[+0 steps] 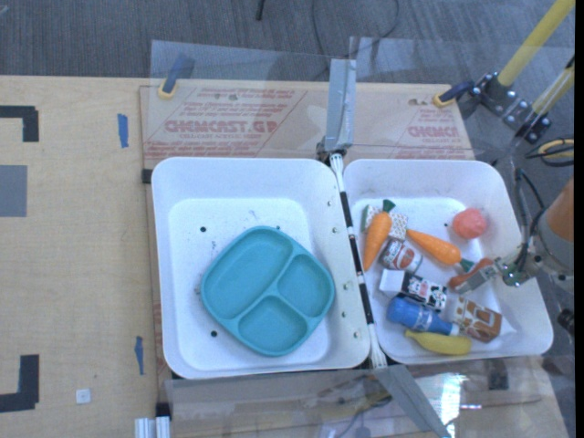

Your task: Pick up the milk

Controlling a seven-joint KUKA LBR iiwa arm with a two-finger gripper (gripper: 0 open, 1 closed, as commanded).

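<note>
Hand [507, 273] hung at right bin's [520, 194] right edge; grip state unreadable. Milk [425, 291], black-and-white carton, lay mid-bin, wedged among blue bottle [416, 316], can [400, 255], carrot [434, 246]. Risk: crowding could make it snag a neighbour or slip off.
</note>
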